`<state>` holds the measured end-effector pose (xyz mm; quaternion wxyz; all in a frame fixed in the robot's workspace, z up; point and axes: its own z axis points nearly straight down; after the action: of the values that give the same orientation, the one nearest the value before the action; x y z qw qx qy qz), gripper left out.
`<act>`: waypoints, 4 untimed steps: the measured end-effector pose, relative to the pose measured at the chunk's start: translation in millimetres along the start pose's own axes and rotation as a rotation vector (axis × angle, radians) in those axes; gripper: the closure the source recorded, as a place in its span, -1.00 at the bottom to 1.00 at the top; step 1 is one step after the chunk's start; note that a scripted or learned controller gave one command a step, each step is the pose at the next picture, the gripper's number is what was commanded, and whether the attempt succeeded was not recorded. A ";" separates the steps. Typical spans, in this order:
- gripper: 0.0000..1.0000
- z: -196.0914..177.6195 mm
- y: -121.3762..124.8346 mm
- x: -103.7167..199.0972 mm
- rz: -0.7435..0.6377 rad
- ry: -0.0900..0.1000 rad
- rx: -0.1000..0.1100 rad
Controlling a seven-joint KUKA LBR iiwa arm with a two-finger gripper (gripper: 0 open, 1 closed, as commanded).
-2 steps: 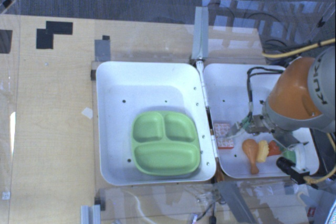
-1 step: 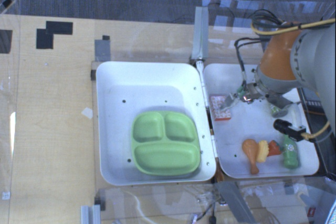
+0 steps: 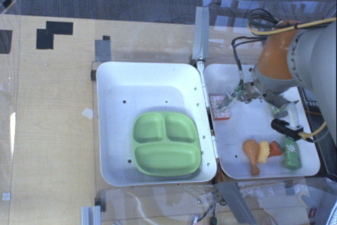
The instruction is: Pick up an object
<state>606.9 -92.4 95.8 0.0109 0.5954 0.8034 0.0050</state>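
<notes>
In the right bin, my gripper hangs low over the far left part, reaching in from the right. Its tip is right at the edge of a small red and white packet that lies against the bin's left wall. I cannot tell whether it touches the packet. Near the front of this bin lie an orange toy drumstick, a yellow piece, a red piece and a green bottle, all apart from the gripper.
The left bin holds a green divided plate toward its front right. A ridge separates the two bins. The grey arm with its orange band covers the right bin's far right corner.
</notes>
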 end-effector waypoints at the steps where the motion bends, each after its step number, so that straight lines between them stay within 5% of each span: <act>1: -1.00 0.2 44.1 -13.4 -0.049 0.001 0.000; 2: -1.00 -1.7 6.6 0.9 0.075 0.000 -0.008; 3: -1.00 0.9 60.2 -31.0 0.011 0.010 0.011; 4: -1.00 -1.3 -23.6 -9.8 -0.053 0.004 -0.003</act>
<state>587.1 -108.6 96.7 0.0102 0.5739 0.8188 0.0069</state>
